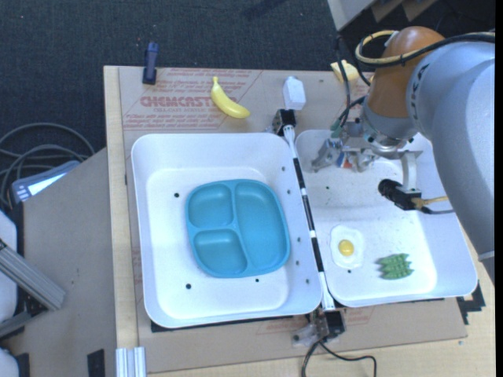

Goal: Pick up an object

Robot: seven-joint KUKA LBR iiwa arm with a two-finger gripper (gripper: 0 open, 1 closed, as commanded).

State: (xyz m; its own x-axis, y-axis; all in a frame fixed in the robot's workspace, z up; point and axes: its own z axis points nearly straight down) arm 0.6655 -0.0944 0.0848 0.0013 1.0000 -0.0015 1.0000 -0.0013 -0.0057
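Note:
My gripper (339, 157) hangs over the far end of the right bin (440, 285), close to its back left corner, below the arm's orange band. Nothing shows between its tips. A toy fried egg (346, 247) lies toward the near side of that bin, well in front of the gripper. A green leafy piece (395, 266) sits just right of the egg. In the left bin (157, 210) rests a blue divided plate (236, 228).
A yellow banana (228, 101) lies on the bench behind the left bin. A dark blue clip (149, 61) sits at the bench's far left corner. A small white object (294, 93) stands behind the ridge between the bins.

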